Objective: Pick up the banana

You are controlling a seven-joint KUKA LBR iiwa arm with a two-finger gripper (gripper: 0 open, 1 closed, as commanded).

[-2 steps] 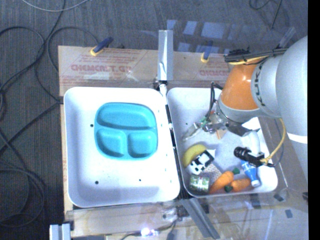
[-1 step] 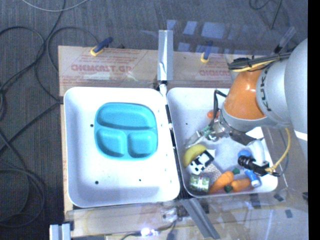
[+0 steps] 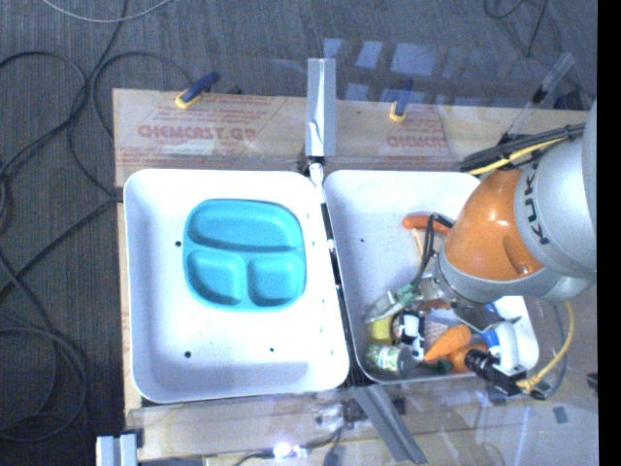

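Note:
A small yellow patch that may be the banana (image 3: 379, 330) shows in the pile at the front of the right bin (image 3: 369, 212), mostly covered by other items. My gripper (image 3: 411, 326) is down in that pile, just right of the yellow patch and touching the clutter. The orange-banded wrist (image 3: 490, 236) hangs over the middle of the bin and hides what lies beneath it. I see nothing clearly held.
An orange carrot-like item (image 3: 449, 343), a green can (image 3: 384, 358) and a blue-and-white object (image 3: 505, 338) crowd the pile. A thin orange item (image 3: 422, 223) lies further back. The left bin (image 3: 155, 357) holds a blue divided tray (image 3: 245, 252).

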